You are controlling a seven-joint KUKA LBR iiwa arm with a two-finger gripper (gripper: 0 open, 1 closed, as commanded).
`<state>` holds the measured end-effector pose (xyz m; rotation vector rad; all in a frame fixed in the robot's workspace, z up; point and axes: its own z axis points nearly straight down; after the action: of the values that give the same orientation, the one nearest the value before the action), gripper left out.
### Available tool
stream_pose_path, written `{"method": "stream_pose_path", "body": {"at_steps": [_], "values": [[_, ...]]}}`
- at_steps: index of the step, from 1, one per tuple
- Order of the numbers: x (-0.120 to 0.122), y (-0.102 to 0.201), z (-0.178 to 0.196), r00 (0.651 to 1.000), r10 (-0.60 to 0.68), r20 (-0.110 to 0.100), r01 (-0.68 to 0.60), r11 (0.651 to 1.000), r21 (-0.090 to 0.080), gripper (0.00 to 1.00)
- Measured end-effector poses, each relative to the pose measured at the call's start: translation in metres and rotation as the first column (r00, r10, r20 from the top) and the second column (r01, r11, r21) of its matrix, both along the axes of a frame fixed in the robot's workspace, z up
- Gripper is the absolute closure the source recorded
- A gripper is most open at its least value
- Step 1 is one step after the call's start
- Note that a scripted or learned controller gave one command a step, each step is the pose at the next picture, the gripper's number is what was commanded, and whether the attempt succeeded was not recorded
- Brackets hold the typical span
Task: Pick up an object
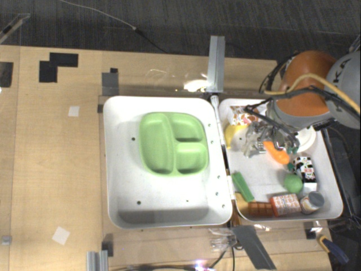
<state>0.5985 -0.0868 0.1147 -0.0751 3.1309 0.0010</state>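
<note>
In the camera view, the gripper (260, 141) was seen lowered into the right bin (334, 208), beside a yellow object (233, 133) and an orange object (277, 154); its state could not be told. A green divided tray (172, 142) lay in the left bin (121, 202).

You see the wooden bench (51, 151) bearing two white bins: left bin (121, 202) at nine o'clock, right bin (333, 199) at three.
</note>
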Motion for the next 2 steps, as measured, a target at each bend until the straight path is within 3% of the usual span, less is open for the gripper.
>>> {"method": "stream_pose_path", "body": {"at_steps": [1, 2], "values": [[-0.0411, -0.0933, 0.0402, 0.997, -0.08, 0.002, 0.08, 0.997, -0.005, 1.0], [-0.0403, -0.0888, 0.039, 0.997, -0.073, 0.0, 0.073, 0.997, -0.002, 0.0]]}}
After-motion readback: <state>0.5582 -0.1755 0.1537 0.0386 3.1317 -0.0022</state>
